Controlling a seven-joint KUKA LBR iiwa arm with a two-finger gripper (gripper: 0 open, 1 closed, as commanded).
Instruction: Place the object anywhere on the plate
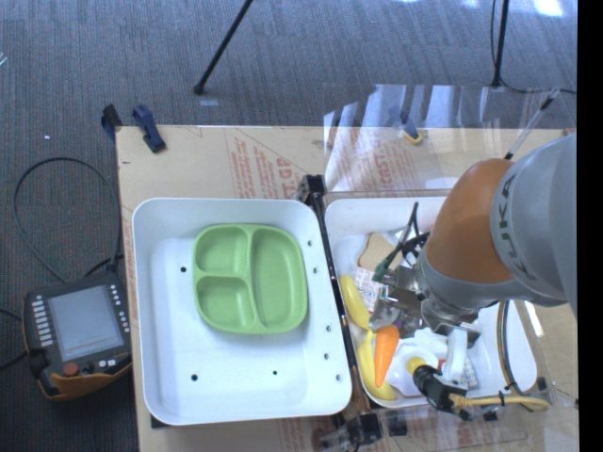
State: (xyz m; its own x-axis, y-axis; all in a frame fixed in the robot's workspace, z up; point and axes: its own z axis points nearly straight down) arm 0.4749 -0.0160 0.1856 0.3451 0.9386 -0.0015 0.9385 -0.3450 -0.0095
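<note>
A green plate [251, 278] with three compartments lies in the left white bin [160, 347]. In the right bin [350, 215] I see an orange carrot [384, 353], a yellow banana [352, 301] at the bin's left wall, and a tan piece like toast [379, 250] further back. My gripper [396, 307] hangs over these things, just above the carrot's top end. The arm's wrist and orange band [476, 229] hide the rest of that bin.
A black divider [325, 252] separates the two bins. A teach pendant [80, 332] lies on the floor at the left. Cables and a white part [424, 365] sit near the right bin's front. A tripod leg [226, 36] stands behind the bench.
</note>
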